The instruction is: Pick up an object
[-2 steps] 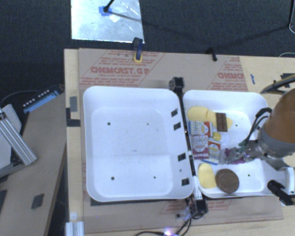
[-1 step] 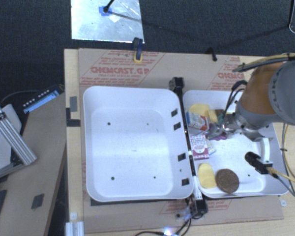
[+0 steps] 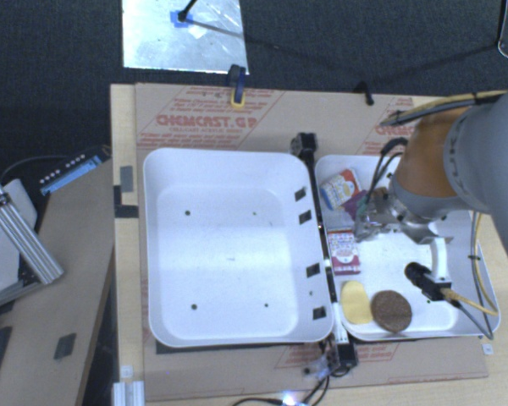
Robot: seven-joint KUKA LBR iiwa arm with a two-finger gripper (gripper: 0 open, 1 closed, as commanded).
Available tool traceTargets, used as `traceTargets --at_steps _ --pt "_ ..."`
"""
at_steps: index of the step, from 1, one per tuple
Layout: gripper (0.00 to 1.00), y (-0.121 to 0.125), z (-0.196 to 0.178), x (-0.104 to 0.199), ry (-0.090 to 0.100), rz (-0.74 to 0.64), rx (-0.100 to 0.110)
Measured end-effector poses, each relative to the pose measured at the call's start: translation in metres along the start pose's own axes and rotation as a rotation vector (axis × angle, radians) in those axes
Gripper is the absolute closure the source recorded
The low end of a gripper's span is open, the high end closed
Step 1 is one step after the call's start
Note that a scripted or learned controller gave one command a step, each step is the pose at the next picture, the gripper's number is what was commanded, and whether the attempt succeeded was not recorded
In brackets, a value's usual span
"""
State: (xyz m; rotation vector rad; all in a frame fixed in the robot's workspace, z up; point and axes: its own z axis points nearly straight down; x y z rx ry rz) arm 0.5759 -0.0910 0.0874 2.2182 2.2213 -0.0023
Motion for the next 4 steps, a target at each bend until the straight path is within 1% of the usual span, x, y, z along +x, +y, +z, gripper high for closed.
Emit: traceTargets --at_steps 1,2,3,4 --pt "1.0 0.006 0.002 0.005 -0.001 -0.002 -0.002" --pt "1.0 0.014 -0.184 0.086 0.005 -0.011 -0.016" --pt "1.0 0.016 -0.357 0.144 0.006 -0.01 -0.018" --pt "1.0 -0.02 -0.374 0.183 0.005 -0.007 -0.003"
